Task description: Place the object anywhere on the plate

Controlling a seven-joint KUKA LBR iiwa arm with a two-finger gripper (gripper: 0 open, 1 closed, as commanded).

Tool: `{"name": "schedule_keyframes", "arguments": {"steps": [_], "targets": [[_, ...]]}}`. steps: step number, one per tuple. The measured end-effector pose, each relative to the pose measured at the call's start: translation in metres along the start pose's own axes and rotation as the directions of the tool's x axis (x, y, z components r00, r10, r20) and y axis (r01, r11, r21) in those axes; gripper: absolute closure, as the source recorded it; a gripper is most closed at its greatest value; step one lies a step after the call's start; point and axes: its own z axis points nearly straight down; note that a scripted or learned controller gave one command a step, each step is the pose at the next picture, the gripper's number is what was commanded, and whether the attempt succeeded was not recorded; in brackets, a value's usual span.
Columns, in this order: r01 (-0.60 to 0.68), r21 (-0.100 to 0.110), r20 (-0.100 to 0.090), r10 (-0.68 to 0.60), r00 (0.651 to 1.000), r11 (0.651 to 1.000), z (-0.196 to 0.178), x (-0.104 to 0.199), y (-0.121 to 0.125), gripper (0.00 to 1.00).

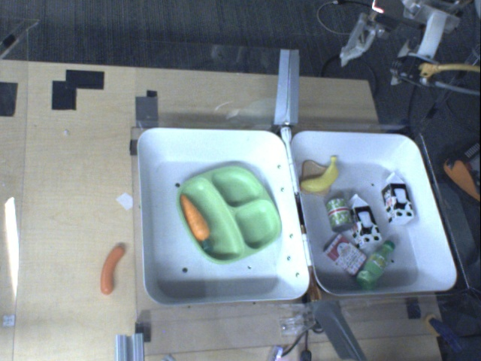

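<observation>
Green plate [252, 220]: left bin [161, 277], centre; margins open.
Carrot [195, 216]: plate's 9 o'clock edge.
Gripper [359, 42]: 1 o'clock, beyond bins; grip state unreadable.

The end effector [355, 45] hangs at upper right, arm raised.

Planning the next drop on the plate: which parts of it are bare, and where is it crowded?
On the green plate, the top compartment and the right one are bare. The left compartment holds the carrot. The right bin is crowded low down with cartons, can and bottle; its upper right is bare.
</observation>
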Motion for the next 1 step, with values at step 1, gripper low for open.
{"name": "schedule_keyframes", "arguments": {"steps": [1], "targets": [[-0.104, 0.0, -0.001, 0.104, 0.995, 0.995, -0.0006, 0.0132, -0.0057, 0.0]]}}
